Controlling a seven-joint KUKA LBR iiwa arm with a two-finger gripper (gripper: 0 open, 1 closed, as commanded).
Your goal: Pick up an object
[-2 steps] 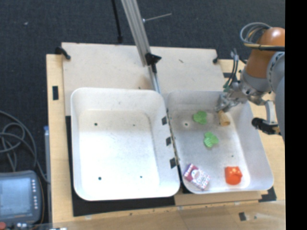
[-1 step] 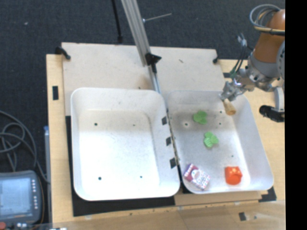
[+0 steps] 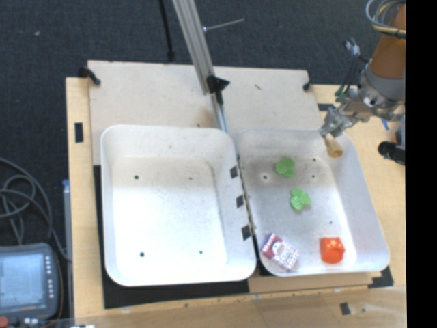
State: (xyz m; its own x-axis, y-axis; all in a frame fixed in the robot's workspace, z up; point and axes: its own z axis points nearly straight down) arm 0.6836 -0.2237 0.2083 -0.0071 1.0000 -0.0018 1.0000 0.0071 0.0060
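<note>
The right shallow white plastic bin (image 3: 355, 183) holds every candidate for the pick: a small orange-red blocky plastic object (image 3: 332, 250) near its front right corner, a flat pink-and-white patterned packet (image 3: 280, 253) at the front left, touching or nearly touching the bin wall, and two crumpled bright green pieces (image 3: 285, 167) (image 3: 299, 199) lying apart toward the middle and back. The left shallow white plastic bin (image 3: 171, 203) sits just beside it on the pale wooden desk (image 3: 273, 80).

The end effector (image 3: 332, 134) hangs over the back right rim of the right bin, a small tan tip below it; whether it is spread wide or closed I cannot tell from this slanted view.

A sound approach, I judge, is to choose a green piece or the orange-red object, since each stands free of the walls, centre above it, descend vertically, and close only once the target lies squarely between. The packet looks harder: flat and tight to the edge.
</note>
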